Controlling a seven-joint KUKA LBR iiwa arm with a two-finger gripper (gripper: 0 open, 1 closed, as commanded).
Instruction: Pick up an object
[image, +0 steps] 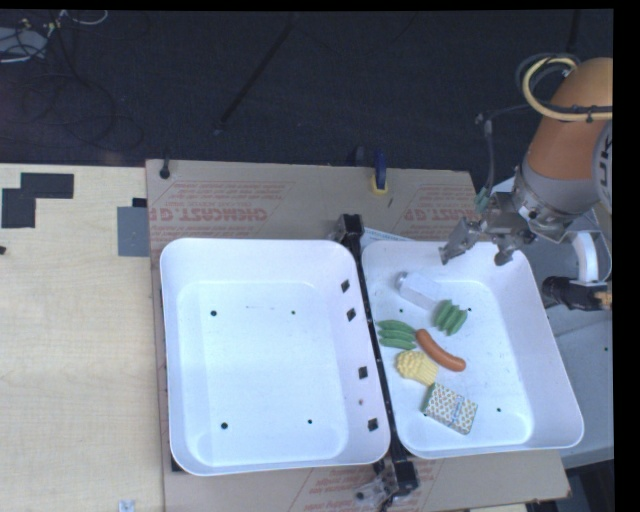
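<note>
With jaws apart and empty, the gripper (479, 250) hovers over the right bin (545, 420); the tightly bunched toys (425, 345) risk a fumbled grab.

Slanted overhead view (both bins (200, 262))

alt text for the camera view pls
The gripper, fingers spread, hovers over the right bin's far rim. That bin holds green beans, a sausage, corn and a patterned sponge.
</note>
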